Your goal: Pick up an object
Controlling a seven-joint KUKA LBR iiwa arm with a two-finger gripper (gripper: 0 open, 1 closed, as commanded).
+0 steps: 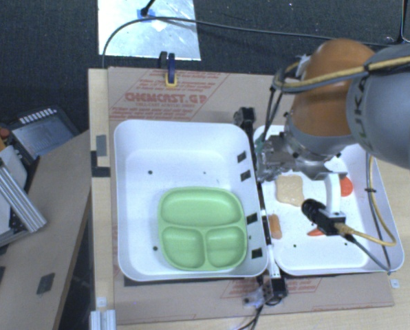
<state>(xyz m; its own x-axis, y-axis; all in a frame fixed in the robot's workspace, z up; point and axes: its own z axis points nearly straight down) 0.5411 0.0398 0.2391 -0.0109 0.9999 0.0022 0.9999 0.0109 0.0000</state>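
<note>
The gripper (279, 162) hangs low in the right bin (370, 253), just beside a tan bread slice (289, 189). I cannot tell whether it is apart or together. The slice lies flat on the bin floor, so the pick seems not yet made.

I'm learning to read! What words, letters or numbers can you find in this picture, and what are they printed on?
"CHEMCAST GP", in big red letters on the cardboard sheet; the last two letters are fuzzy, so I am not sure of them.
"UK", part of a longer name, runs down the grey arm; the rest is out of sight.
Small red print around the big word and along the sheet's front edge: too blurred to read.
</note>
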